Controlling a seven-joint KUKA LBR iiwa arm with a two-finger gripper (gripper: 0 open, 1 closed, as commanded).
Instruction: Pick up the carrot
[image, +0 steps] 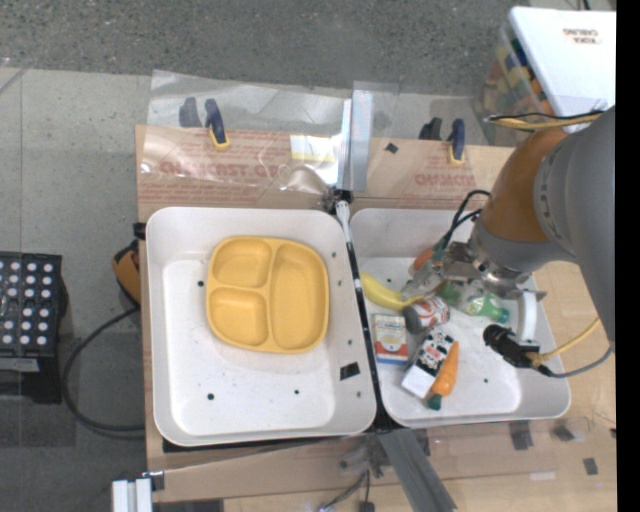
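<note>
The carrot (446, 370) is orange with a green tip at its near end. It lies slanted toward the front of the right bin (540, 400), touching a small black-and-white carton (428, 360). My gripper (447, 266) hangs over the middle of the right bin, above a cluster of items and farther back than the carrot. Nothing is seen in its grasp, and the carrot lies apart from it.
A yellow banana (384, 292), a red-and-white can (428, 313), a small flat box (391, 338) and a green item (482, 301) crowd the right bin. A yellow divided plate (268, 295) sits in the left bin (180, 400). Blue clamps hold plastic sheeting behind.
</note>
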